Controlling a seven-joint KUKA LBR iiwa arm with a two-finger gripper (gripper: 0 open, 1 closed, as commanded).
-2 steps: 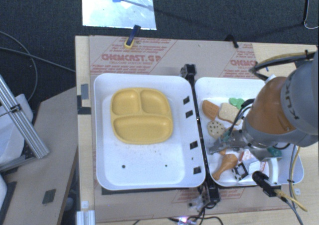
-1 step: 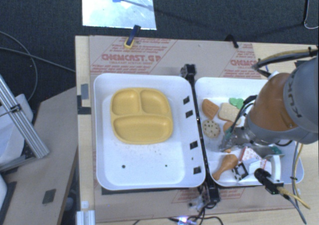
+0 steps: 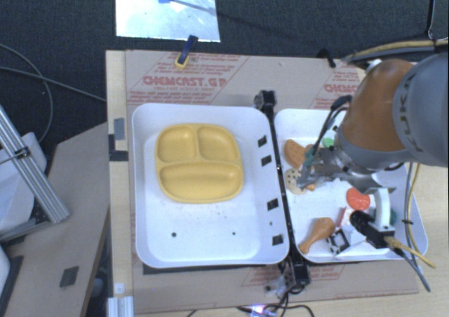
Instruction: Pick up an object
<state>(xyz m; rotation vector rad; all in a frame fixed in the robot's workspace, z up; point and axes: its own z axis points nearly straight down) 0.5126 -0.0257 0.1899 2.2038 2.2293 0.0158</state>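
White plastic makes up both shallow bins on my camera view, with the grey arm (image 3: 428,112) reaching over the right bin (image 3: 298,126) from the right. I see the gripper (image 3: 307,181) low beside that bin's left edge, about midway along it. Its tip is right at a flat, round tan disc (image 3: 293,182) dotted with small holes, which lies against the left edge. I cannot tell whether they touch, nor whether the gripper is parted or closed, since the wrist covers it. Just beyond the disc, toward the far edge, lies a lumpy orange-brown piece (image 3: 295,150). A smooth tan drumstick shape (image 3: 317,233) lies by the near edge. A rounded red-orange piece (image 3: 358,200) sits toward the right edge. In the left bin (image 3: 210,231), a matte yellow three-compartment plate (image 3: 199,163) lies toward the far edge.
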